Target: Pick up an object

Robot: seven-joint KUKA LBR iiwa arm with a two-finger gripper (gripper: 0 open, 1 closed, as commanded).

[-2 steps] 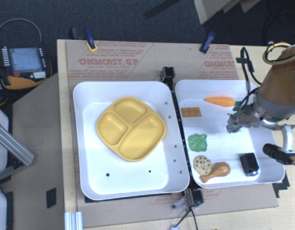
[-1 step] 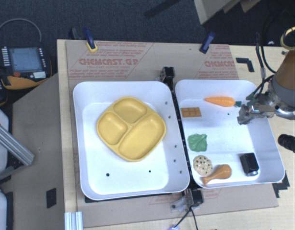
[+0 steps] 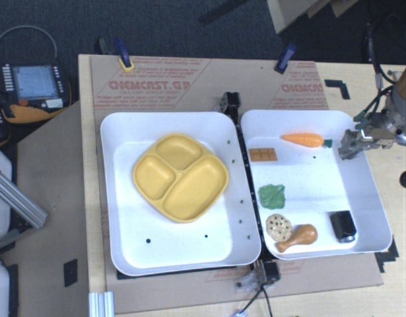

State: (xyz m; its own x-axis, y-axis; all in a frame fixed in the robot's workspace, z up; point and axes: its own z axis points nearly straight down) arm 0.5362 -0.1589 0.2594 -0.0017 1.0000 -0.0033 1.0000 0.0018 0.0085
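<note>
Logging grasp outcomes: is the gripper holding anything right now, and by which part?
Nothing is held. The gripper sits over the right bin's right rim, apart from the carrot, the nearest object, with nothing between its fingers.

Open floor and crowded corners in the two bins

We are seeing the yellow divided plate (image 3: 181,176) taking up the left bin's (image 3: 117,197) middle, leaving bare floor around it; in the right bin (image 3: 374,203) the carrot (image 3: 302,139), cracker (image 3: 263,155), green leaf (image 3: 272,195), cookie (image 3: 277,226), drumstick (image 3: 299,236) and black block (image 3: 343,225) are ringing an open centre.
</note>
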